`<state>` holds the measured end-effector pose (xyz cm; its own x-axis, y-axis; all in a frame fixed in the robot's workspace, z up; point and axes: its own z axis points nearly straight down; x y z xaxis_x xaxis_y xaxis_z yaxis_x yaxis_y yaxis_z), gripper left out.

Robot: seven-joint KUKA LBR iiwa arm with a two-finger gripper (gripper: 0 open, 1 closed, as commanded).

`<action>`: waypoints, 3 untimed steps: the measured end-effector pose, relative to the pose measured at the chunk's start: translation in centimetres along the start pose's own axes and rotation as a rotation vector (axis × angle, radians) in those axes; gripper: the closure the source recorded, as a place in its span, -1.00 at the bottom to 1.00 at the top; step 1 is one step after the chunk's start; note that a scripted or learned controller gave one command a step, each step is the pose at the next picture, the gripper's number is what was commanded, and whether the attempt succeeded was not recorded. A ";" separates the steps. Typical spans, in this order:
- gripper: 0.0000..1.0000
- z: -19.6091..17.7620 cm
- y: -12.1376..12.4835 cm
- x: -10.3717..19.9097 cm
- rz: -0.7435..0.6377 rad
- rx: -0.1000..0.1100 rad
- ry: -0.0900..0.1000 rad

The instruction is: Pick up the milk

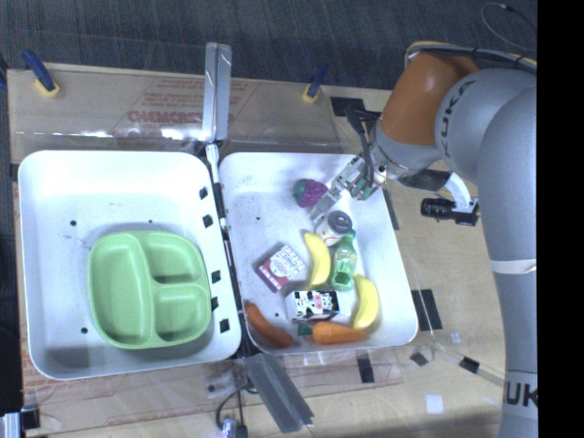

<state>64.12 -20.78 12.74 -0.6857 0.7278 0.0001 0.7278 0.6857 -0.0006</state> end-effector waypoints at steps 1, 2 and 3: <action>-1.00 -7.8 -2.7 2.3 -0.170 0.000 -0.002; -1.00 -7.8 -2.8 2.3 -0.169 0.000 -0.002; -1.00 -7.8 -2.8 2.3 -0.169 0.000 -0.002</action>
<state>60.52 -20.99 20.54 -0.7985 0.6019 -0.0021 0.6019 0.7985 -0.0003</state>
